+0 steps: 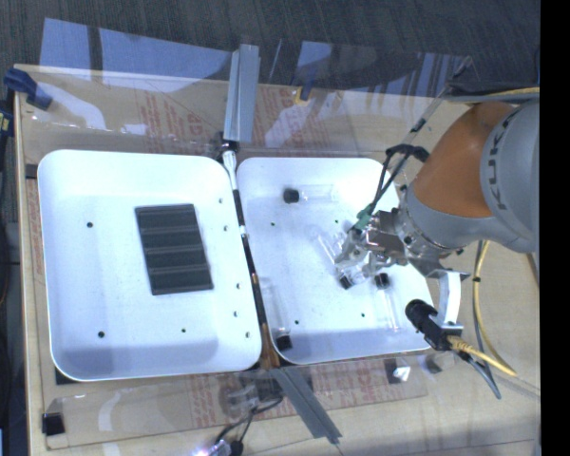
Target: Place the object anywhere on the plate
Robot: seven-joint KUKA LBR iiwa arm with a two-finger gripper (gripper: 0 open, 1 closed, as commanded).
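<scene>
Gripper (353, 255) low in the right bin (266, 255); dark ribbed plate (175, 248) in the left bin (66, 255).

I cannot tell how its fingers stand, nor which item is the task's object: a small dark piece (291, 196) lies near the far wall, clear bits under the gripper. I judge a missed grasp likely; clear parts are hard to place.
</scene>
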